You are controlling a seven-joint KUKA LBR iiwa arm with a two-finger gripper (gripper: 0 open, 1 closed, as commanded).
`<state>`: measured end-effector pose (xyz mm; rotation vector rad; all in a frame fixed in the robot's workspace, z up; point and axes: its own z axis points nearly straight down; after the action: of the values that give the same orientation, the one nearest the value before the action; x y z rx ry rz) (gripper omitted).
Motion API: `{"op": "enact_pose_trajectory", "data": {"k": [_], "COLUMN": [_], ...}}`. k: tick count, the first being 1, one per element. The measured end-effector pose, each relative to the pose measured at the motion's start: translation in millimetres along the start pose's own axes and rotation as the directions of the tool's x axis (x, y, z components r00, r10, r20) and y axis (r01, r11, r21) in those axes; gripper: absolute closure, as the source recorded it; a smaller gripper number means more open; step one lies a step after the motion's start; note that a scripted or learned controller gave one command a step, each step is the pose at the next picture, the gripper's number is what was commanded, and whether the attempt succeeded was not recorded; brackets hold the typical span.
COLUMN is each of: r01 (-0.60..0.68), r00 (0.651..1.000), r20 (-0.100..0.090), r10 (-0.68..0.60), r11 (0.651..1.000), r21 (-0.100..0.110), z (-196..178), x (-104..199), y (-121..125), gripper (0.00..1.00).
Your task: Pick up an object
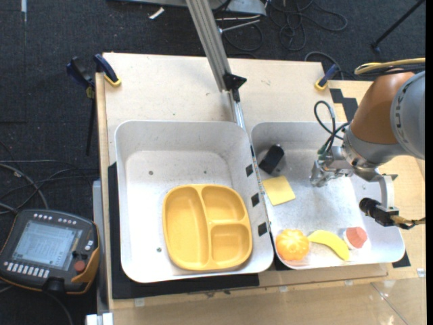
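Yellow cheese slice (279, 190) lies just left of your end effector (322, 175), within reach; whether its grip is spread, you cannot tell.

Bright, even overhead light falls on the surface (169, 87), leaving the two white bins nearly washed out. Shadows are soft and short, pooling under the yellow divided tray (206, 227) in the left bin (135, 147). Focus is fairly sharp throughout; the dark carpet beyond the surface loses detail.
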<state>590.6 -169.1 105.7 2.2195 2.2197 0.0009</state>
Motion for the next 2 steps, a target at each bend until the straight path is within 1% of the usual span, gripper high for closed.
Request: {"op": "enact_pose_trajectory", "data": {"k": [1,2], "r01": [0.002,0.000], "r00": [1.000,1.000], "r20": [-0.001,0.001], "r10": [-0.002,0.000], "r11": [1.000,1.000], "r21": [-0.002,-0.004], "z": [-47.4,-98.3], "x": [4.4,-5.9], "y": [-5.9,-4.5], "gripper": [1.00,1.00]}}
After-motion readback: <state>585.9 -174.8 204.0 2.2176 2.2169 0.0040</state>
